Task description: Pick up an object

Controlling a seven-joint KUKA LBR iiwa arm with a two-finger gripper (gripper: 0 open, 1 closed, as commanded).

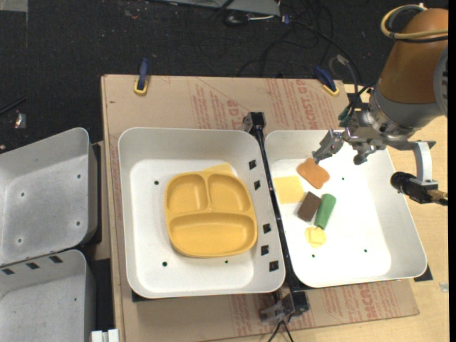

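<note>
Several small objects lie in the right bin (pixel 399 258): an orange block (pixel 313 173), a pale yellow flat square (pixel 288 189), a brown block (pixel 308 206), a green cylinder (pixel 325 211) and a small yellow piece (pixel 315 236). My gripper (pixel 344 150) hangs over the far part of this bin, just right of and above the orange block. It is open, its fingers spread with nothing between them. One fingertip (pixel 325 149) is close to the orange block's far corner.
A yellow divided plate (pixel 211 214) lies in the left bin (pixel 142 191). A black divider (pixel 267 191) with clips runs between the bins. Grey metal trays (pixel 43 191) sit off the bench at the left. Cables trail across the dark floor behind.
</note>
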